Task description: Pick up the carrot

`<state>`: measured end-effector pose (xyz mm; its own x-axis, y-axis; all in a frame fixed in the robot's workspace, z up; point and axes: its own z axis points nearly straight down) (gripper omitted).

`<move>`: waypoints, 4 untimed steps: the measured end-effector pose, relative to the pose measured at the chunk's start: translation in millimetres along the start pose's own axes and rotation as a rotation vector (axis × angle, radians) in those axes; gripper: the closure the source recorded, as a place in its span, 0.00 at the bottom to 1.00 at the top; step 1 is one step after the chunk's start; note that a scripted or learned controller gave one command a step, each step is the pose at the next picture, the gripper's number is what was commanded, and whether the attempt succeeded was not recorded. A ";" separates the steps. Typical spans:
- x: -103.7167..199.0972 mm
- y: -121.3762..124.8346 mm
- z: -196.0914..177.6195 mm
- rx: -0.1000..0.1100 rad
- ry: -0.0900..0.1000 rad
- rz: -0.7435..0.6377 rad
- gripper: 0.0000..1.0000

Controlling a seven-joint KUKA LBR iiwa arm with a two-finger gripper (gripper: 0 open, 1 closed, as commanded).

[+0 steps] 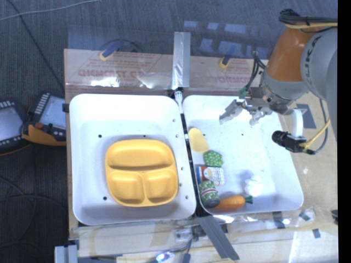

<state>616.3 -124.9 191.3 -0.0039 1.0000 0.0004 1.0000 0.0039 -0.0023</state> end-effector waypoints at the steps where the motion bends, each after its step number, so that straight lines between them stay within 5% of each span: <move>1: 1.3 -15.2 97.8 -0.001 0.000 0.072 0.00; 2: 2.0 -15.1 88.8 0.000 0.001 0.071 1.00; 3: 65.3 -73.2 9.1 0.002 -0.001 0.385 1.00; 4: 105.4 0.0 9.3 0.002 -0.005 0.768 1.00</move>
<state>615.9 -19.5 182.1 0.6922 0.7217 -0.0068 0.7217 -0.6922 -0.0015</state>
